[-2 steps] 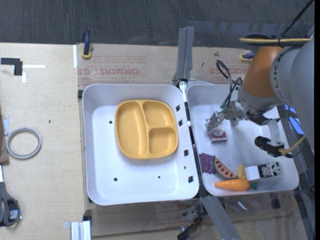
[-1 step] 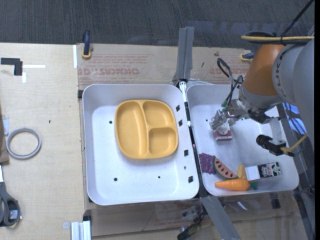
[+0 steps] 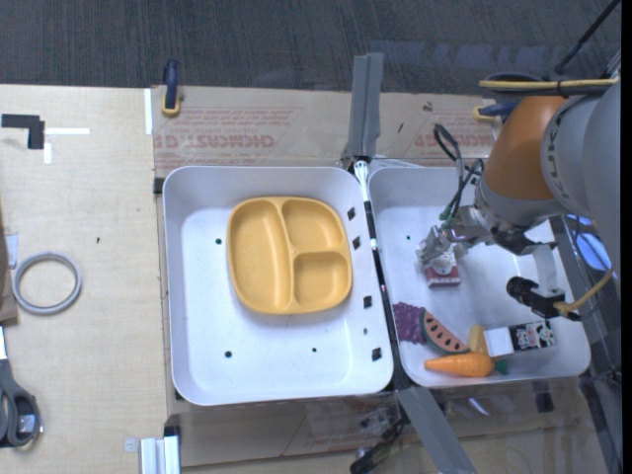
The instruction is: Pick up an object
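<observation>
Here, tool (image 3: 437, 251) low in right bin (image 3: 405, 200), above small pink block (image 3: 444, 276).

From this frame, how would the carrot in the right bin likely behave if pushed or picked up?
The carrot looks rounded and tapered, so it would probably roll or pivot when pushed. Its smooth, toy-like surface may slip. It lies against the bin's front wall, likely cramping a grasp.

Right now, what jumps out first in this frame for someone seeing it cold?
The yellow divided plate in the left bin grabs the eye first. Next is the grey arm with its orange band, reaching in from the right, with the gripper low over a small pink-and-white item in the right bin. Along that bin's near edge lie toy foods: grapes, a watermelon slice and a carrot.
</observation>
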{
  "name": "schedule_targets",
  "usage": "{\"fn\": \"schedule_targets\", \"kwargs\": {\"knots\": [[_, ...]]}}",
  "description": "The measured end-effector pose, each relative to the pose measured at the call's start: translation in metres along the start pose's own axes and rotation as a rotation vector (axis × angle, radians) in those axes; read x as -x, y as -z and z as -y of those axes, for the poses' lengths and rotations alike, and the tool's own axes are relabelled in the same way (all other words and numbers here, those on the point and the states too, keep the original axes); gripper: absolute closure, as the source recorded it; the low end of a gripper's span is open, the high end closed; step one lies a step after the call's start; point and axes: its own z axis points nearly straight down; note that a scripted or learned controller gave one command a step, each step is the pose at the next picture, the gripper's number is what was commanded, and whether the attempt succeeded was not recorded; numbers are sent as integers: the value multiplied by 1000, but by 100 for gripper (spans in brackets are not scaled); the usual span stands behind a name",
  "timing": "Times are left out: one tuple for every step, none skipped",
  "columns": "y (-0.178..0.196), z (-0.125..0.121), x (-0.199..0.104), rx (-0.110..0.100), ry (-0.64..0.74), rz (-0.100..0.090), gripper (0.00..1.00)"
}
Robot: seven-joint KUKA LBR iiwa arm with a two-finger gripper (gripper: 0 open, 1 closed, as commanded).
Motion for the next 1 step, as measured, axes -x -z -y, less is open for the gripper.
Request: {"fn": "schedule_targets", "kwargs": {"knots": [[100,-40,-72,1,64,0,100]]}}
